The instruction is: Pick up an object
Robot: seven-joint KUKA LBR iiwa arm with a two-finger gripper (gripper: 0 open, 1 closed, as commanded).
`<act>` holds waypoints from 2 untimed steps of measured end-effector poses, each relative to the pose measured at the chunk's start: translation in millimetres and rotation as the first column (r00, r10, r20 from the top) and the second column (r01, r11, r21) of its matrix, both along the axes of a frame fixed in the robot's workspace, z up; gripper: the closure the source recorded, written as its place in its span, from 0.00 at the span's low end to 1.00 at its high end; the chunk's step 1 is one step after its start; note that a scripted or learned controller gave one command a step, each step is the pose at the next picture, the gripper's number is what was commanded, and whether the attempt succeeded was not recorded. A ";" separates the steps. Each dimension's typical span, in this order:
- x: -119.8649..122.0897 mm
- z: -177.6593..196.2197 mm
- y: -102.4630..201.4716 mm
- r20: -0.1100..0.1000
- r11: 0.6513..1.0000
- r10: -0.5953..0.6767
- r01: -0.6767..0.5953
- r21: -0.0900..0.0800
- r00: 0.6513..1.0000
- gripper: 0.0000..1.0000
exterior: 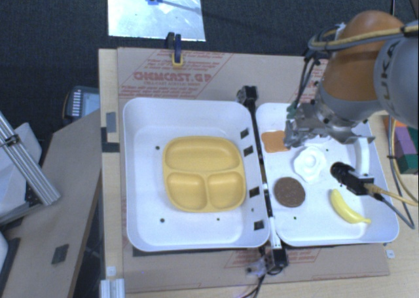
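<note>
The banana (347, 207) lies at the right bin's (314, 232) front; the pincer (296, 134), its state impossible to tell, hovers beside the orange piece (274, 140) just left.

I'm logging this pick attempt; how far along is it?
Done: the arm has reached over the right bin, the gripper low by the orange piece. In hand: nothing visibly lifted. Left: the banana, brown disc, white object and orange piece all lie in the bin.
</note>
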State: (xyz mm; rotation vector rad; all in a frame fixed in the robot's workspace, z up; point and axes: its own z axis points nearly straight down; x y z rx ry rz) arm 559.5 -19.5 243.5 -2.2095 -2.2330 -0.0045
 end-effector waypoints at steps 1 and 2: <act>2.4 -11.5 47.6 -0.001 1.000 -0.001 0.001 -0.001 1.000 1.00; 2.8 -7.0 106.7 0.000 1.000 0.000 0.000 0.000 1.000 1.00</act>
